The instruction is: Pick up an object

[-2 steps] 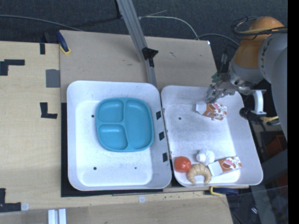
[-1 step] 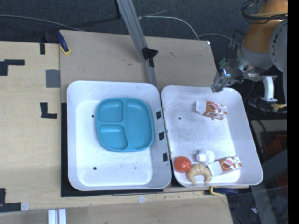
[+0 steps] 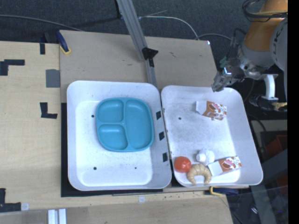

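1. I see the gripper (image 3: 218,85) hanging at the far right corner of the right bin (image 3: 247,139), just above its rim; dark and small from here, it has nothing between its tips, and I cannot tell whether it is spread or closed.
2. Behind it the grey arm (image 3: 261,45) rises to the right, with its orange band rounded and glossy.
3. Nearest in the bin lies a white carton (image 3: 211,109) with red-brown print, crumpled and angular, apart from the gripper.
4. At the bin's near edge I count a cluster: a smooth red tomato (image 3: 182,163); a tan croissant (image 3: 199,173), curved and ridged; a small white lump (image 3: 204,156) just above it; a second printed carton (image 3: 225,165) touching the croissant's right.
5. The left bin (image 3: 79,139) holds a blue plate (image 3: 124,124), matt plastic, rounded, split into three compartments.
6. Both bins are shallow, white and speckled, resting on a beige board (image 3: 107,59); pale wood bench to the left, dark carpet beyond; a metal pole (image 3: 133,22) slants across the far side.
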Controlling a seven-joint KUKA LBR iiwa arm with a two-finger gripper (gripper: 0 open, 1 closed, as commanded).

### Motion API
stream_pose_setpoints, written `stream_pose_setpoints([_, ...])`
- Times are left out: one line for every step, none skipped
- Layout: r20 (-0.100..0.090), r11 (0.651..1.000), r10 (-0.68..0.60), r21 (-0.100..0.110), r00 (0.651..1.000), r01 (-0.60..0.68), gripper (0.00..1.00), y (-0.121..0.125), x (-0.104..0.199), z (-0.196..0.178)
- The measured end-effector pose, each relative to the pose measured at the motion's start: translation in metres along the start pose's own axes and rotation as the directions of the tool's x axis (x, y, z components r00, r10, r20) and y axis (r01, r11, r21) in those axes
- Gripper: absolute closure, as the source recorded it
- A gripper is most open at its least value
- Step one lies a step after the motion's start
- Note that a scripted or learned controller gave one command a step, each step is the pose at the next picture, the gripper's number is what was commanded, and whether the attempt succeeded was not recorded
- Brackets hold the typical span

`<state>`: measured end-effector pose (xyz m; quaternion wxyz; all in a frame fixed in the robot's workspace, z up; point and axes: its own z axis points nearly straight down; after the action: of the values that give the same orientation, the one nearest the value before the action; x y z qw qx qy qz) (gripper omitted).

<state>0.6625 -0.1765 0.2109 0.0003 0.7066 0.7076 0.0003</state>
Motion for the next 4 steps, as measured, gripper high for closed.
stream_pose_setpoints([-0.001, 1.000, -0.004, 0.002, 1.000, 0.004, 1.00, 0.004, 0.046, 0.000])
stream_pose_setpoints([-0.002, 1.000, -0.005, 0.002, 1.000, 0.005, 1.00, 0.011, 0.102, -0.004])
stream_pose_setpoints([-0.001, 1.000, -0.005, 0.004, 1.000, 0.005, 1.00, 0.002, 0.153, 0.003])
stream_pose_setpoints([-0.002, 1.000, -0.004, 0.003, 1.000, 0.004, 1.00, -0.003, 0.198, 0.002])
